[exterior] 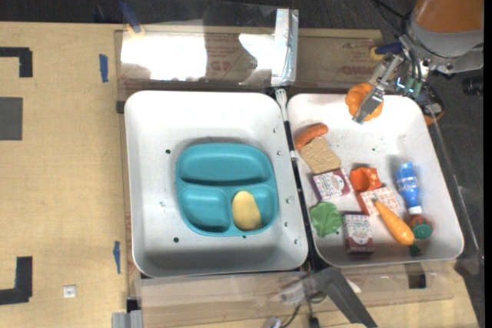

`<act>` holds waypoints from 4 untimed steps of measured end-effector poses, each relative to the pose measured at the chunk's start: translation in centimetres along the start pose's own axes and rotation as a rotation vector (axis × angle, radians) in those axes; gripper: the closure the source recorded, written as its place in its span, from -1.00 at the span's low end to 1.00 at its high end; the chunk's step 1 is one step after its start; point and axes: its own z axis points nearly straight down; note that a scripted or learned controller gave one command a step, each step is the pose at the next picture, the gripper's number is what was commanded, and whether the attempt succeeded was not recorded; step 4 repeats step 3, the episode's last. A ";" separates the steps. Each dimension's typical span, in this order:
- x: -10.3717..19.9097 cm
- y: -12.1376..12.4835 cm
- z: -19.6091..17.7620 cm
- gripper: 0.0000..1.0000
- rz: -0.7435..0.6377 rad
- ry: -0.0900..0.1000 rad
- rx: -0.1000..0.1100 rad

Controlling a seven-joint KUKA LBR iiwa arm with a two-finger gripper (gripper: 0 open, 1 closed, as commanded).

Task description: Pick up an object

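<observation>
Two shallow white bins are seen side by side on the bench. In the left bin (146, 165) a teal divided tray (223, 165) is set, and a yellow potato-like object (246, 210) is lodged in its lower right compartment. The right bin (438, 157) is strewn with a sausage (310, 134), a cracker (320, 156), small cartons (330, 185), a green leafy piece (325, 219), a carrot (394, 223) and a blue bottle (407, 184). At that bin's upper edge the gripper (369, 105) is seen with an orange object (358, 97) between its fingers.
</observation>
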 end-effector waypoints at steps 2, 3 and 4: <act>2.5 2.4 4.9 1.00 0.350 0.002 0.002; 1.2 -0.8 12.8 1.00 0.512 0.005 0.005; 1.2 -0.8 12.8 1.00 0.512 0.005 0.005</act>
